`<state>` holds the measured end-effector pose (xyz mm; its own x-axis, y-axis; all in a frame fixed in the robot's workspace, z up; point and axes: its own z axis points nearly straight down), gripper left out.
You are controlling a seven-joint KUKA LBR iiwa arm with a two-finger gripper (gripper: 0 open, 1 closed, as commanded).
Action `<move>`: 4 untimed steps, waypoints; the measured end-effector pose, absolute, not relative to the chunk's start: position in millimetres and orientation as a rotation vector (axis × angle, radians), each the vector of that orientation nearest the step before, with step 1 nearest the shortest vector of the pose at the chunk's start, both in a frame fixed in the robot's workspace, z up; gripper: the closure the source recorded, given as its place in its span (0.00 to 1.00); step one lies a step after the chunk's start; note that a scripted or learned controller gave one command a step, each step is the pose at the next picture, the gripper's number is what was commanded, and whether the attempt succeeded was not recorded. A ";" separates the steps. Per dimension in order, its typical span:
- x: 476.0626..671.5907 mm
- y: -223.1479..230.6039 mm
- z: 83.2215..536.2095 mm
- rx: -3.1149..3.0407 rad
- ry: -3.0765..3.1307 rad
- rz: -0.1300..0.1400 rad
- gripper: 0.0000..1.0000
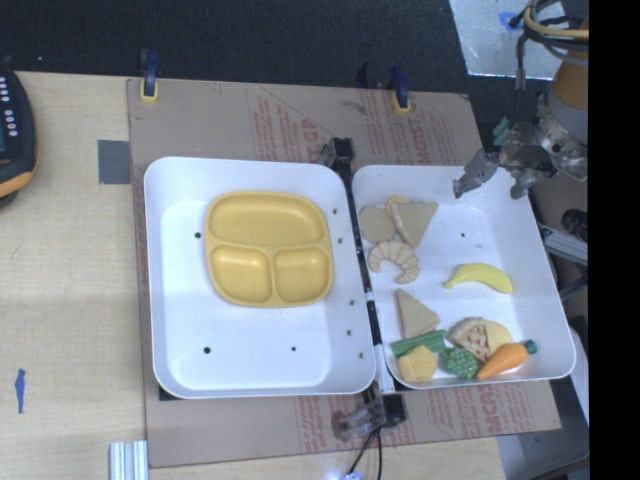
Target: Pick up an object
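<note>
gripper (497,175) open, empty, over right bin (520,230) far rim; banana (479,278) nearest, may roll off fingertips if clipped

2 bins (160,268) side by side on the bench, touching along their inner edges.

Left bin: 1 divided tray (268,247), toward the rear. Right bin (520,223): croissant (394,258) near the inner wall, flat pieces (400,220) just behind it; banana (479,278) right of centre; wedge (415,313) in front of the croissant; carrot (503,359) and mixed small food items (445,353) clustered at the front wall. Gripper (497,176) above the right bin's rear right corner.
</note>
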<state>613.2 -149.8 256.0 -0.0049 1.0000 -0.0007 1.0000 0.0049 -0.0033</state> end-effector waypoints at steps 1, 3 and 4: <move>548.1 -118.9 140.3 -2.207 -2.216 0.015 0.00; 624.5 -161.1 90.0 -2.209 -2.233 0.001 0.00; 645.0 -103.7 92.3 -2.211 -2.233 0.001 0.00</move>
<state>645.0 -103.7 92.3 -0.0099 1.0000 -0.0008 1.0000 0.0099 -0.0005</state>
